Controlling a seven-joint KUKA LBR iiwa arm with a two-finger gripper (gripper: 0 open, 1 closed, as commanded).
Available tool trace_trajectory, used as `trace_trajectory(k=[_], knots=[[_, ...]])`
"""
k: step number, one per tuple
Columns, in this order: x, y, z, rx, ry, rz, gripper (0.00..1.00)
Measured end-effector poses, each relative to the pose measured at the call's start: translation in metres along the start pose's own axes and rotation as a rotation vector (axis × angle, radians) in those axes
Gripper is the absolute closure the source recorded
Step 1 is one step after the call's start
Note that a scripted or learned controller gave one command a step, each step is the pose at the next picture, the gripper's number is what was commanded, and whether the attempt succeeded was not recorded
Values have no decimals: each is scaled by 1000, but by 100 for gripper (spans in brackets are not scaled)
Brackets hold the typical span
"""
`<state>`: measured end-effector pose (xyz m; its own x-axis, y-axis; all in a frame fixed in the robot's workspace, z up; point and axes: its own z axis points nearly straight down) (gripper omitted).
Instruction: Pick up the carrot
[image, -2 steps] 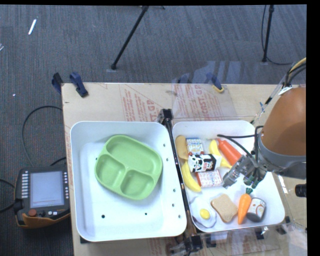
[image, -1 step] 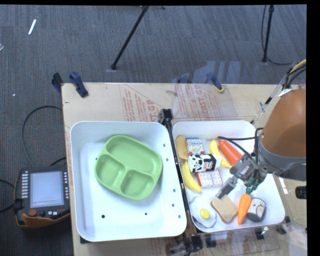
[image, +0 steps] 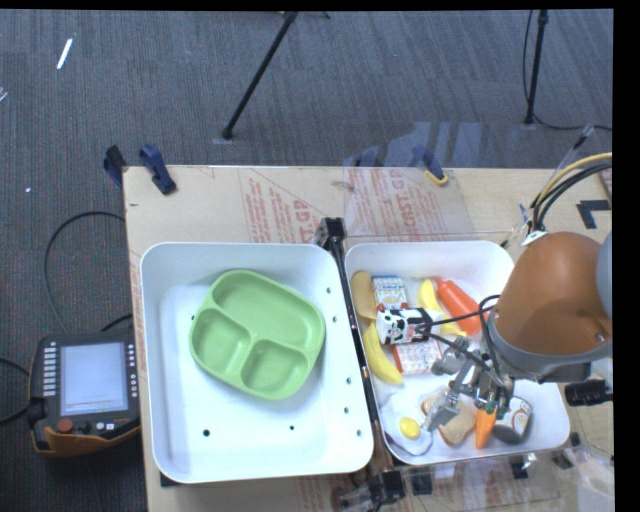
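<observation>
Left bin (image: 160, 300): holds just the green divided plate (image: 257, 333), no part in this job.

Right bin (image: 480, 247): cluttered. Banana (image: 378, 350) along the left wall, a small carton (image: 389, 292) and a black-and-white cow toy (image: 403, 324) beside it, fried egg (image: 409, 427) at the near corner, toast piece (image: 456, 425) next to it. A second yellow piece (image: 430, 296) and an orange-red item (image: 459, 298) lie further back; can't tell what that one is.

Carrot (image: 484, 424): near right corner of the right bin, small, orange with green top, standing roughly on end, tip toward the near wall, just beside the toast.

Gripper (image: 470, 392): low over that corner, right on the carrot's top end. Whether it's clamped or released isn't readable from this angle, and contact with the carrot can't be confirmed.

Handling guess: toy plastic, light, rigid, smooth, so likely slippery and tapered. Best to grab across the thicker part just below the green top, not the narrow tip. The toast crowds one side.
</observation>
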<state>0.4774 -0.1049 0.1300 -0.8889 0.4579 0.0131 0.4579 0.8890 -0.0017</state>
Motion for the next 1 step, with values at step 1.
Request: trace_trajectory(k=[1], knots=[[-19,-41,46,-1,-2,-187,0]])
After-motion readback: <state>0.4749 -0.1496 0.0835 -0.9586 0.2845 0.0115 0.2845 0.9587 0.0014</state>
